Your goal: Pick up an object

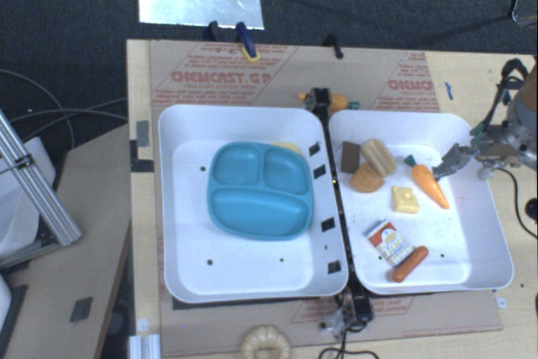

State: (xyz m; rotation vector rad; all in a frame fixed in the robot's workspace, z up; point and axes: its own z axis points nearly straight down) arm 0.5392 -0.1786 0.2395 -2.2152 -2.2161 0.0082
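From my remote seat I see the grey arm's two-finger gripper (454,161) over the right edge of the right shallow white bin (496,252), its dark tip just beside the thick end of the orange plastic carrot (430,186). Nothing is visibly gripped. Whether the jaws are spread or pressed together I cannot tell (they are too small and blurred at this angle).

The objects to pick from all lie in that right bin:
- The carrot lies at a slant, pointing toward the bin's near right corner.
- The pale yellow cheese block (405,199) sits just left of it.
- Farther back, a dark brown rectangular block (350,156) stands against a tan bread-like roll (378,155).
- A round orange-brown piece (366,179) touches both from the front.
- Toward the near side lies a small red-and-white carton (387,240).
- A reddish-brown sausage (409,263) lies just beside the carton.

The left shallow white bin (189,265) holds a light blue divided plastic plate (261,191), well apart from the gripper.
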